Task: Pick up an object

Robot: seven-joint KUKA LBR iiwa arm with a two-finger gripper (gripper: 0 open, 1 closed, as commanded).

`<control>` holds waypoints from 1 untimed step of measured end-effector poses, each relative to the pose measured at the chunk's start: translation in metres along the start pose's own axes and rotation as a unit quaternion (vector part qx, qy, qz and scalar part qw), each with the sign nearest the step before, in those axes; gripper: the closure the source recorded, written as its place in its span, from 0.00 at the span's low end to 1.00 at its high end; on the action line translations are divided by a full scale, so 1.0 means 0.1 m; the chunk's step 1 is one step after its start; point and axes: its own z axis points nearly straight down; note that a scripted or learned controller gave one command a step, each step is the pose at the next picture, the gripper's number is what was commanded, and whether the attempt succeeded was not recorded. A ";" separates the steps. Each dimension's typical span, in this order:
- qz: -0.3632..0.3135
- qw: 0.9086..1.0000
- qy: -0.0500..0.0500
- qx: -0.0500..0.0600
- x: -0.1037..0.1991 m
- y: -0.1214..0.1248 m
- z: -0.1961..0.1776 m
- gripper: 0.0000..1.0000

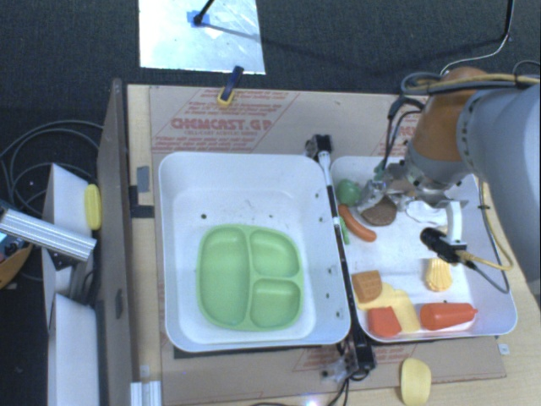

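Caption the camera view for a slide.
KUKA arm reaches over right bin of toy food; green tray in left bin.

Evenly and brightly lit from above, softly diffused; only faint shadows under the rims of the white bins (254,172); strong glare on the reflective sheet (201,22) far up and left of the gripper (378,194), washed nearly white; mild sheen on the green tray (249,276) to its lower left; dark floor (51,49) at the far left murky, little detail; slightly soft and grainy throughout; arm (482,129) just right of the gripper a touch blurred.
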 end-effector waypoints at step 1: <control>-0.001 1.000 0.002 -0.001 0.57 -0.55 -0.94 1.00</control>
